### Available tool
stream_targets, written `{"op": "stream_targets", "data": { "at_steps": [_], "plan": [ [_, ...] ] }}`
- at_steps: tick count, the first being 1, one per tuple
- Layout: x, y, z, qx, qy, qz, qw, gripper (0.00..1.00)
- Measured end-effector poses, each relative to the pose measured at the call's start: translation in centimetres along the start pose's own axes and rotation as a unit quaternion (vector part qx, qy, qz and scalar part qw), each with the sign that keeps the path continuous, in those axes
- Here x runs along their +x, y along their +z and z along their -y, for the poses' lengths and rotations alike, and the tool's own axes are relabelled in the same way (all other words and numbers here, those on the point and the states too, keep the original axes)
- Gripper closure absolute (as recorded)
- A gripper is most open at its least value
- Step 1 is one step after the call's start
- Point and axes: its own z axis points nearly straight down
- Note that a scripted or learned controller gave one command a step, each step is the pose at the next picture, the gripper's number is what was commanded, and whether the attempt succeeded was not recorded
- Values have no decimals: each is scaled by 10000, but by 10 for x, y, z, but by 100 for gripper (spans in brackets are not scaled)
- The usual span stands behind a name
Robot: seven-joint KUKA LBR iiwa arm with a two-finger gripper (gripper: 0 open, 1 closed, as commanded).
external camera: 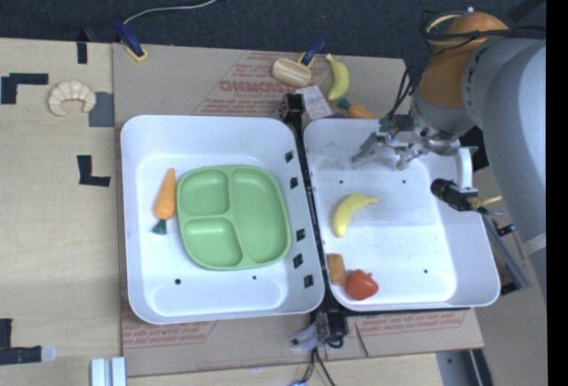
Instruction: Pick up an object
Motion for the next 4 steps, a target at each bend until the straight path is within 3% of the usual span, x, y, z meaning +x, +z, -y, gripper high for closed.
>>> {"op": "stream_targets", "data": {
  "at_steps": [1,2,3,4],
  "plan": [
    [58,8,34,10,-5,-13,10000,0],
    [60,14,79,-25,-1,1,10000,0],
    [59,5,79,-29,-1,7,10000,100],
    [59,5,79,-29,-1,7,10000,0]
  ]
}}
